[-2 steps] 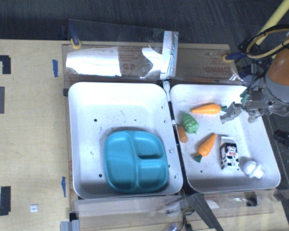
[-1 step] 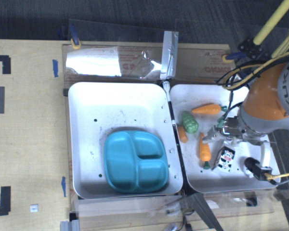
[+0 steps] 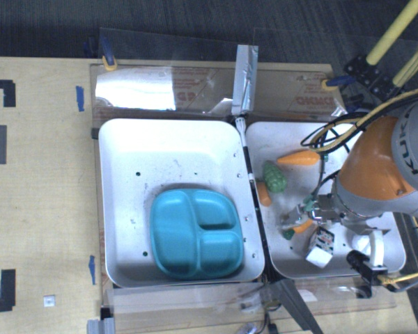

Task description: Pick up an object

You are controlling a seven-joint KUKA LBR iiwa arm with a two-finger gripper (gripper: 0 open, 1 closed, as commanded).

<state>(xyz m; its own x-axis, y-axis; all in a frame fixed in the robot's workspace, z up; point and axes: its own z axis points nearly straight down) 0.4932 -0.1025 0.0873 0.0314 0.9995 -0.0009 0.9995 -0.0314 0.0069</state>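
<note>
- We take the right bin [image 3: 265,252] as our landmark; the gripper [image 3: 301,223] sits low inside it, near its middle, with the grey and orange arm [image 3: 376,169] reaching over its right side.
- Whether the pincer is spread or pressed together, we cannot tell.
- We judge the pick not yet done: nothing shows lifted clear of the bin floor.
- A small orange piece [image 3: 303,226] lies right at the gripper and seems the likely target.
- Further back in the same bin lie an orange carrot [image 3: 298,159] and a green lumpy toy [image 3: 275,179], with another orange bit [image 3: 264,195] by the bin's left wall.
- A white block [image 3: 320,256] lies toward the front, close enough to crowd the grasp.
- Left of our landmark, the other bin [image 3: 125,152] holds a blue divided tray [image 3: 195,234].
</note>
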